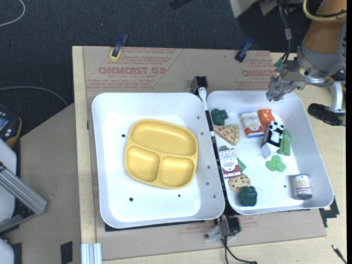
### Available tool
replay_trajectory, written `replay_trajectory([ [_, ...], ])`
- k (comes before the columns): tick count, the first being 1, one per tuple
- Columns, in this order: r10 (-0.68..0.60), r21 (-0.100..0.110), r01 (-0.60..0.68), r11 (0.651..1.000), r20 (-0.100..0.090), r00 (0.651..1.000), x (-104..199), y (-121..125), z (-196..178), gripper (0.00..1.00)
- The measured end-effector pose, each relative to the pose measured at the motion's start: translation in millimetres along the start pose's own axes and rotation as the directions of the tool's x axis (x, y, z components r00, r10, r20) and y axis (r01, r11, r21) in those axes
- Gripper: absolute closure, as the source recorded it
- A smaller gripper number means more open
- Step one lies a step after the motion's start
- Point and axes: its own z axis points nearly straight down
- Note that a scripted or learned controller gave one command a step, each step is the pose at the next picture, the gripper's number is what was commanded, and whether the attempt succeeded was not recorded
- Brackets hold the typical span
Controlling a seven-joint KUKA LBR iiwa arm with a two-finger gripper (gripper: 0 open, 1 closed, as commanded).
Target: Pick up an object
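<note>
Gripper (276, 90) above right bin's (316, 147) far rim; grip state unclear. Small can (301, 186): rigid, light, slippery; pinch its sides.

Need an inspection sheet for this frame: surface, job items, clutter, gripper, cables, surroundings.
Surface: cardboard-covered bench held by two clamps; left bin and right bin sit side by side.
Job's things: right bin holds small toy foods, among them a pizza slice, juice carton, green pepper, small can, green leaf piece.
Clutter: yellow divided plate in the left bin.
Gripper: gripper hovers over the right bin's far edge, nothing seen between the fingers; open or shut unclear.
Cables: one cable runs off the bench's near edge.
Surroundings: dark carpet, metal rail at left.
</note>
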Motion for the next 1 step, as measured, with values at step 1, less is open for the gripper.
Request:
replay_trajectory([
  [1,-0.001,0.001,0.001,1.000,0.000,1.000,-0.6,1.7,-33.7,1.00],
])
